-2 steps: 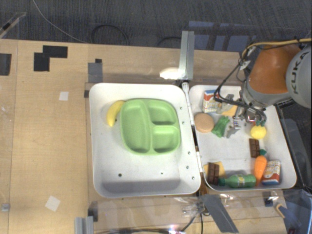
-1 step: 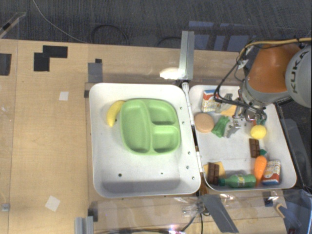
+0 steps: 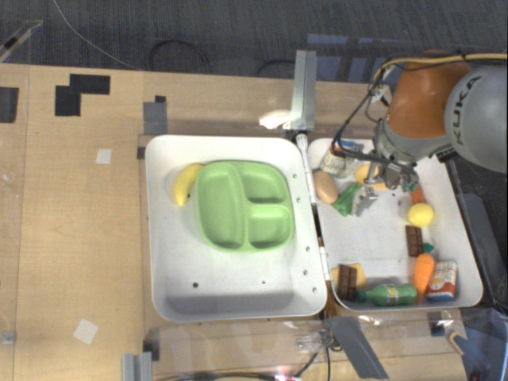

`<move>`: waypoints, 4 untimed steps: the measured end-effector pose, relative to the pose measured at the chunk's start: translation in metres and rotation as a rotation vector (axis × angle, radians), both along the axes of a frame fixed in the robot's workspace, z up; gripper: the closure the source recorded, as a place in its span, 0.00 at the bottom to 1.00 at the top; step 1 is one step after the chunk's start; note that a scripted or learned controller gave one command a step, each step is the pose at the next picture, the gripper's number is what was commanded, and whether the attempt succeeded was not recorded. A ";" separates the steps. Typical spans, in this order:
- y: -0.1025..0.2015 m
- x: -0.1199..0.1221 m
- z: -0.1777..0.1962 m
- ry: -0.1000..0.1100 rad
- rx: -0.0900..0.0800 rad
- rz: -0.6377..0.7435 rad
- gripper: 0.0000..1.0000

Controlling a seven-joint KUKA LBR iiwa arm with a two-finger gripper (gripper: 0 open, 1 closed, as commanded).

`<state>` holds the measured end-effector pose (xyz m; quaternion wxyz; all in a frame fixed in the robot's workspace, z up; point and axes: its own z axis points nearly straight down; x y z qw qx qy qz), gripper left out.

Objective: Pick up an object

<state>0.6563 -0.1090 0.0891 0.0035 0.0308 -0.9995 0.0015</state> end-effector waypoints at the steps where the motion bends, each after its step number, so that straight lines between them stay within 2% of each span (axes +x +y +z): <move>1: -0.019 -0.012 -0.001 -0.019 0.002 0.057 0.00; 2: 0.003 0.008 0.000 0.016 -0.005 0.058 0.00; 3: 0.006 0.017 0.016 -0.027 -0.004 0.060 1.00; 4: -0.005 0.017 0.182 -0.032 0.000 -0.011 1.00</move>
